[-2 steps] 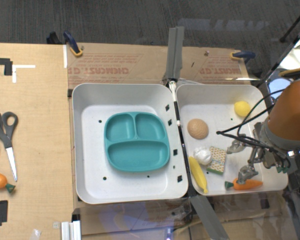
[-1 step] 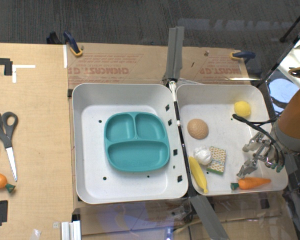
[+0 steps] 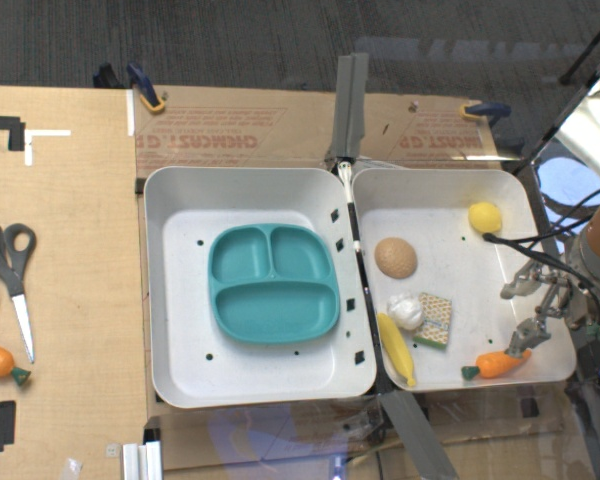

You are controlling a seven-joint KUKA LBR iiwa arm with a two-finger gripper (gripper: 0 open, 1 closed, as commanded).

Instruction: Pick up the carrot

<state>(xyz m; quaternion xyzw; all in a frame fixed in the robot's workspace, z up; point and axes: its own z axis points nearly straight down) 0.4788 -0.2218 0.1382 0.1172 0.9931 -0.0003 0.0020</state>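
Approach seems the step in hand: the pincer (image 3: 532, 313) hangs at the lower right of the frame, fingers spread wide with nothing between them, one tip just above the carrot (image 3: 498, 364). Next, I judge, it must drop lower and straddle the carrot before closing. That carrot is small, orange with a green stub, lying flat near the right bin's (image 3: 450, 380) lower wall.

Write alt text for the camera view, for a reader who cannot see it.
The end effector hangs at the right bin's right edge, just above a carrot lying in its near right corner. That bin also holds a lemon, a banana and a brown egg-shaped item; the left bin holds a teal divided plate.
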